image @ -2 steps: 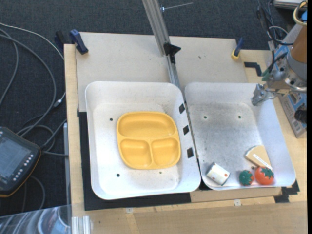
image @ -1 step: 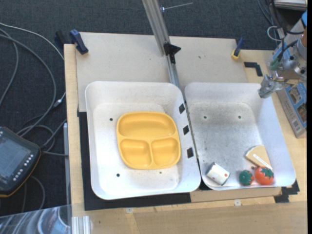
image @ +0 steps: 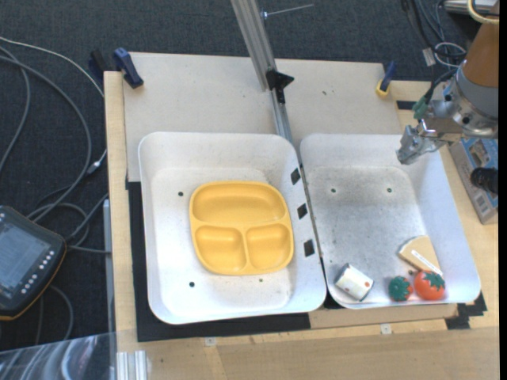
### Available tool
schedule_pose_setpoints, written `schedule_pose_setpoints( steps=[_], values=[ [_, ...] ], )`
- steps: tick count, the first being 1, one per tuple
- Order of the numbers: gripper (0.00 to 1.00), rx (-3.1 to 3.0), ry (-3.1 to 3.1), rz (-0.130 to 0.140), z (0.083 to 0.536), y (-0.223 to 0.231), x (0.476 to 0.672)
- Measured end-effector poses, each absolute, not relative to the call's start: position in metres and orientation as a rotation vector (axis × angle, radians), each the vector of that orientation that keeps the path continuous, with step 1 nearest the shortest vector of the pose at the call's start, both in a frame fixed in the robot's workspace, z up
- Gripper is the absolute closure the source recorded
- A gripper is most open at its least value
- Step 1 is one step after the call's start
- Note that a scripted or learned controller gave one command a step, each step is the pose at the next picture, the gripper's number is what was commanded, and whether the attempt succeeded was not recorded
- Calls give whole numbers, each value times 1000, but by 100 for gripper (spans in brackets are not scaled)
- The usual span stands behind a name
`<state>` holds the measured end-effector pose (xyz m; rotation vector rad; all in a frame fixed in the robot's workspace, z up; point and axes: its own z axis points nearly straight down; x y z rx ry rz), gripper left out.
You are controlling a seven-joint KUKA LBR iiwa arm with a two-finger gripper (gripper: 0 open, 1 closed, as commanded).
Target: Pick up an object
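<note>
Red tomato (image: 429, 285): near right corner of the right bin (image: 444, 196), closest candidate we see; touching or just beside the green item.
Green item (image: 400, 288): small, just left of the tomato along the bin's near edge; looks like toy produce, we can't tell which kind.
White block (image: 354, 282): near edge of the right bin, toward its left corner; small carton or cup lying tilted. Any print on it is too small to read.
Tan wedge (image: 419, 253): just behind the tomato, near the bin's right edge; reads as a cheese or bread slice.
Yellow tray (image: 241, 227): three-compartment plate, centre of the left bin (image: 158, 212), nothing in its compartments.
Gripper (image: 409, 150): over the far right corner of the right bin, well apart from all four objects at the near edge. We can't tell from this angle how its tips are set; nothing visible in it.
Arm (image: 479, 77): reaches in from the right, orange band above the wrist.
Progress: we judge the pick not yet made. All objects lie in the bin, none lifted. Left to do: travel to the near edge, descend, close, lift.
Writing: none legible on the objects, bins or bench (image: 198, 93).
</note>
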<state>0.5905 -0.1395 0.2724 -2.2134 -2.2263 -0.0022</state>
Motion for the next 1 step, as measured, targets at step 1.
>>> schedule_pose_setpoints(
  steps=[1],
  values=[
    [100,-2212,-2223,1,257,-92,566]
  ],
)
